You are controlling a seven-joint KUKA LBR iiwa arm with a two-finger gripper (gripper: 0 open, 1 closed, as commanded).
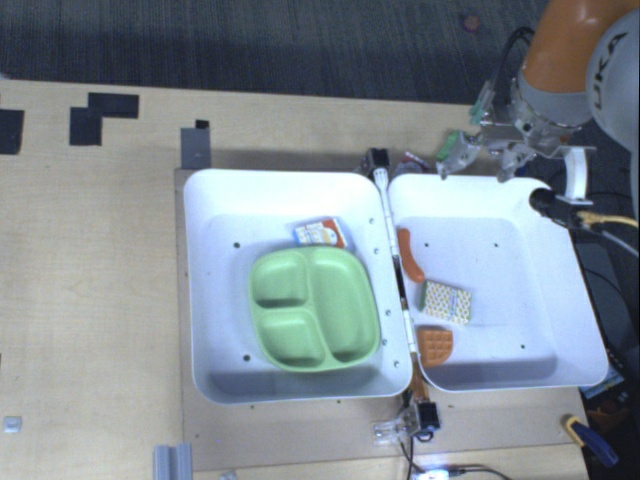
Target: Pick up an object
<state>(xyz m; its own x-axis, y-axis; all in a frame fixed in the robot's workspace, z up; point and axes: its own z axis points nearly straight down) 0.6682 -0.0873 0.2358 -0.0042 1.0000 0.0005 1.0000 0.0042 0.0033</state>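
At the upper right of the frame you see the arm (585,28), grey with an orange band, holding its pincer (490,153) above the back rim of the right bin (560,268); the fingers look spread apart with nothing between them, though their tips are small and hard to read. The candidate objects lie well apart from the pincer, along the left side of that bin: an orange strip (408,256) hard against the dividing wall, a patterned packet (446,302) just beside it, and a waffle-like orange piece (435,345) near the lower corner. In the left bin (215,268) a green divided tray (314,308) sits at centre, with a small printed card (320,233) touching its upper edge. Judge the risks as follows: the strip and the waffle-like piece lie so near the wall that a descending finger may strike the rim or close on one side only; the packet lies flat and may slide away rather than lift; the tray is probably too wide for the fingers. The counter (90,298) is pale wood bearing dark tape marks at the upper left, a dark carpeted floor (300,18) fills the top of the frame, and cables (590,218) trail along the right edge, where they could snag the wrist.
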